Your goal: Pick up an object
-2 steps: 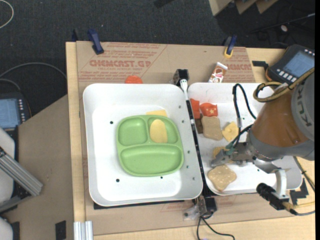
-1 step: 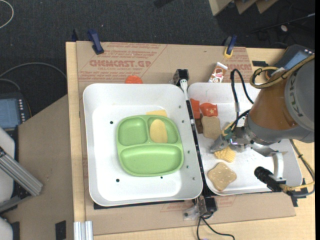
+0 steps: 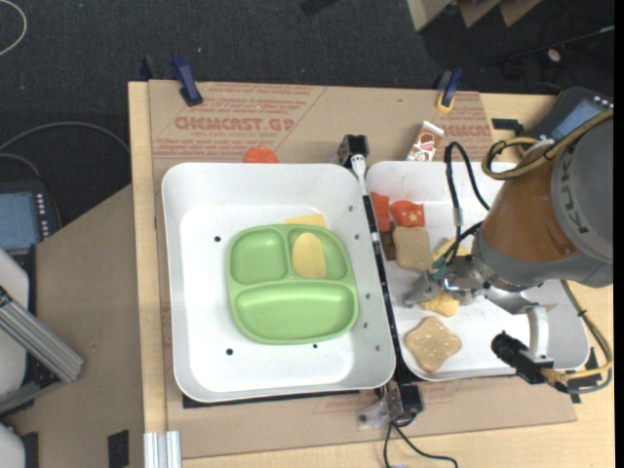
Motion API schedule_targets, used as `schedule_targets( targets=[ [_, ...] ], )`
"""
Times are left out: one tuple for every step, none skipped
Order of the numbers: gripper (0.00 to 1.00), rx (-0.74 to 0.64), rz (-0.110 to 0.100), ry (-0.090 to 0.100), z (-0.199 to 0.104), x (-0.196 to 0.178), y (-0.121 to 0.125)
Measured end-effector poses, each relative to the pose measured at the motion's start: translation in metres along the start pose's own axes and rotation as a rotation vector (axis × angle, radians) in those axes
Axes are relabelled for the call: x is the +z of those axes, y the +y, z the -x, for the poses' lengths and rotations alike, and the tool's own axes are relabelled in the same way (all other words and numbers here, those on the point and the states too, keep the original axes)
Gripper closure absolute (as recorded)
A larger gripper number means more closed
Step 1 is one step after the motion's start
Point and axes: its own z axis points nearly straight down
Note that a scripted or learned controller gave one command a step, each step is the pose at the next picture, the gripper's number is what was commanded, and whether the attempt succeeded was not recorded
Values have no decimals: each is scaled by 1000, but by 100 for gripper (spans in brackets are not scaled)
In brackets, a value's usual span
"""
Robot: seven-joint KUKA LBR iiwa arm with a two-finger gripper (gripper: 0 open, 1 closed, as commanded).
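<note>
My hand [image 3: 436,289] sits low in the right bin [image 3: 575,331], in the right half of the frame, with my grey and orange arm [image 3: 531,227] reaching in over it from the right edge. I cannot tell from here how the hand stands, and I see nothing clearly gripped in it.

Just below the hand lies a small yellow piece [image 3: 442,306], touching or nearly touching it; I judge this the likeliest thing to take. It looks like toy food, light and rigid, probably smooth plastic, so it may slide out under a pinch. I would close across its narrow sides and keep it low against the bin floor while closing.

Other candidates are near. A tan slice of toy bread [image 3: 432,344] lies flat toward the lower edge of the bin; flat and thin, it offers little to grip except its edges. A brown block [image 3: 412,250] sits just above the hand, with a red piece [image 3: 407,214] beyond it toward the top of the bin.

The left bin [image 3: 190,291] holds a green divided plate [image 3: 291,285] with a pale yellow piece [image 3: 309,255] in its upper right compartment, well apart from my hand. Both bins rest on the table [image 3: 146,164].
</note>
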Motion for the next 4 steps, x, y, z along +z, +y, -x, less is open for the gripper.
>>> schedule_targets(
  targets=[
    [0, 0, 18, -9, 54, -86, 69],
    [0, 6, 15, 0, 45, -3, 3],
    [0, -5, 16, -5, -2, -5, 48],
    [0, -4, 4, -3, 23, -1, 123]
  ],
)
